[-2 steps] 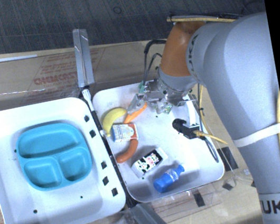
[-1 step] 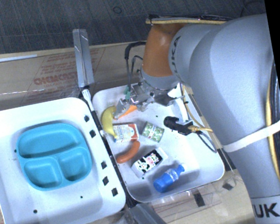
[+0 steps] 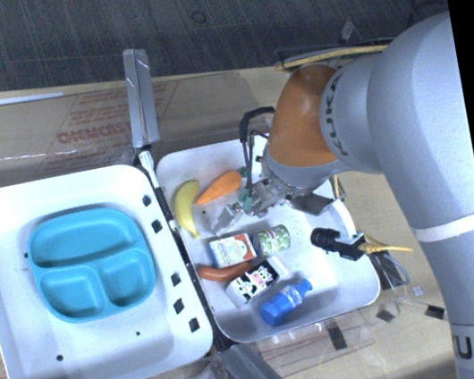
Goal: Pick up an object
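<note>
1. My gripper (image 3: 252,198) is low in the right bin (image 3: 350,287), beside the carrot (image 3: 218,187) and banana (image 3: 186,205); whether it is open or closed I cannot tell.
2. Nothing is visibly lifted; judged early, with grasp and lift remaining.
3. The left bin (image 3: 11,296) holds a blue tray (image 3: 92,259).

This is a robot lab or test cell. A big grey industrial arm (image 3: 412,153) reaches over a bench (image 3: 44,127) covered with flattened cardboard, where two white bins (image 3: 2,298) sit clamped side by side. Toy food and small packets fill one bin, and dark carpet (image 3: 187,11) lies beyond.
</note>
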Robot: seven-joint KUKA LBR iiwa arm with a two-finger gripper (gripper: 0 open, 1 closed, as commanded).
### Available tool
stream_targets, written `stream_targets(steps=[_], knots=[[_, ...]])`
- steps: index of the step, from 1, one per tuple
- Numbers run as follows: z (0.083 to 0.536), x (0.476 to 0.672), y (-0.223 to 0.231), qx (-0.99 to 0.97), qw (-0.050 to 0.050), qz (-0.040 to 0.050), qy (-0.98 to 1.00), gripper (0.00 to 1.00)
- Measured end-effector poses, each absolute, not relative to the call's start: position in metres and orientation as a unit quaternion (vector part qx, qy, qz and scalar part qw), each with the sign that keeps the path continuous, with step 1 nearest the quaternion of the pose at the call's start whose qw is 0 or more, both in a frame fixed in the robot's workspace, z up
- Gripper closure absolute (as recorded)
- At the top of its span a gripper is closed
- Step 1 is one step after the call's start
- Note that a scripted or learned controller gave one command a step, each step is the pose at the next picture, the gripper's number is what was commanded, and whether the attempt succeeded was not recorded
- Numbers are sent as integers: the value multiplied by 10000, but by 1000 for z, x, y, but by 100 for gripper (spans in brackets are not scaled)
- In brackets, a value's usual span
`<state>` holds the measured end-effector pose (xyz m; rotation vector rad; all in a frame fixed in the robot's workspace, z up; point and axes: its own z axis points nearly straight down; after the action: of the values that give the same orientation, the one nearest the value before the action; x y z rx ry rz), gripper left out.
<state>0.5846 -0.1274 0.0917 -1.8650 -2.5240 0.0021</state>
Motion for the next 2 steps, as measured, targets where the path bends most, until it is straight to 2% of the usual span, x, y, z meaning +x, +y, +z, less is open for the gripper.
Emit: stream_targets(steps=[1, 2], knots=[[86, 640, -116, -5064, 151, 95, -8621, 0], [85, 644, -112, -4257, 209, 152, -9045, 0]])
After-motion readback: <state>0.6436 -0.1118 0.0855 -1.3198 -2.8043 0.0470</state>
